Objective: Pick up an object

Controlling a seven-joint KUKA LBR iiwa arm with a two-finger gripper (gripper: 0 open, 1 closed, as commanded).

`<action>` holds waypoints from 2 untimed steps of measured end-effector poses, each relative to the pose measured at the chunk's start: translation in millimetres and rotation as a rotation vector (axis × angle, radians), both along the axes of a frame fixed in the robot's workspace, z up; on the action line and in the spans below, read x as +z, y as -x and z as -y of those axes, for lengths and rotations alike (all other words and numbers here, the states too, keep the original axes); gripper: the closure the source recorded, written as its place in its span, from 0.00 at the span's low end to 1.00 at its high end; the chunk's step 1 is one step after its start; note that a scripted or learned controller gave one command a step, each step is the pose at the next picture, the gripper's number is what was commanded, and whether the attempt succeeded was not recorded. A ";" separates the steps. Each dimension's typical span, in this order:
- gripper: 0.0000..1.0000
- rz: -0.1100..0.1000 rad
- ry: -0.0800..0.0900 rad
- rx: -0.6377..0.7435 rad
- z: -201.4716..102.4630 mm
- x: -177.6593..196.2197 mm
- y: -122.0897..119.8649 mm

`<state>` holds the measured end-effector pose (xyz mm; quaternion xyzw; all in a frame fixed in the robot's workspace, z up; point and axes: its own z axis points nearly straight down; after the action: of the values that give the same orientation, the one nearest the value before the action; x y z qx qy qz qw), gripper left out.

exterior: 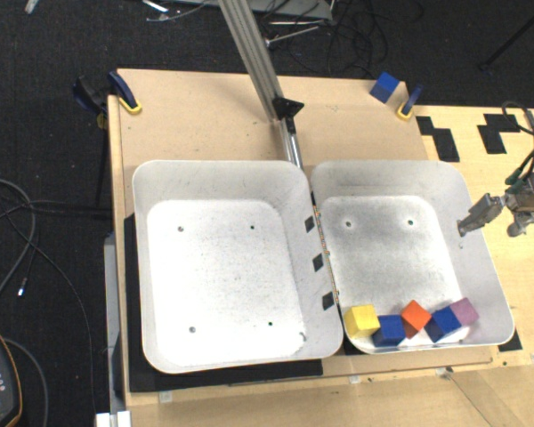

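Several small cubes lie in a row along the near wall of the right bin [445, 185]: a yellow cube [362, 318], a blue cube [391, 329], an orange cube [416, 317], a second blue cube [443, 324] and a purple cube [464, 311]. My gripper [494, 225] hangs over the right rim of that bin, well behind the cubes and apart from them. Its two fingers stand apart, open, with nothing between them.
The left bin [151, 238] sits beside the right one, with black clips along the shared edge. A metal pole [254, 47] slants in from the top to the bins' junction. A loose blue cube [385, 86] rests on the bench's far right, near a clamp [408, 103].
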<state>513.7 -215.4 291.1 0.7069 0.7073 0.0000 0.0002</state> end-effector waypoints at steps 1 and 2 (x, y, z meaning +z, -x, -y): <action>0.00 -0.005 -0.004 0.009 -71.1 -53.0 0.7; 0.00 0.001 0.001 -0.001 -103.9 -197.9 8.1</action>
<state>505.6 -111.6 93.2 0.7073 0.7069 -0.0001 0.0008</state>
